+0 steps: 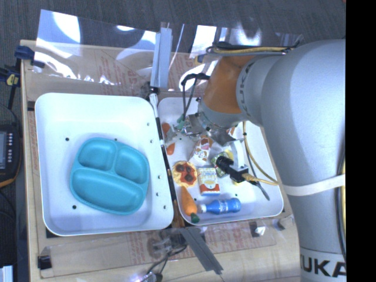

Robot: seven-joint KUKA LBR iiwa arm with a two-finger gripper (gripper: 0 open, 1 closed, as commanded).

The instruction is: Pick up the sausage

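The gripper (191, 127) hangs low over the far end of the right bin (267, 200), under the arm's orange band, and the wrist hides so much of it that I cannot tell whether it is released or clenched; nothing can be seen in its grasp. What I take for the sausage (166, 127) is a small reddish piece lying against the bin's left wall, just beside the gripper, with a second orange-red scrap (171, 148) close below it. The two are small and blurred, so which one is really the sausage is uncertain. The rest of the clutter lies nearer the camera: a toy pizza slice (185, 172), a small carton (208, 181), a carrot (188, 202) and a blue bottle (224, 205). The left bin (53, 116) holds just a blue divided plate (110, 175). The main risk, as I judge it, is the wall — a target pressed this close to it leaves little room on that side, so the gripper may strike the rim, or nudge the piece along the wall instead of closing around it. It may also come down on the wrong reddish scrap, or catch the pizza slice nearby and lift nothing useful.
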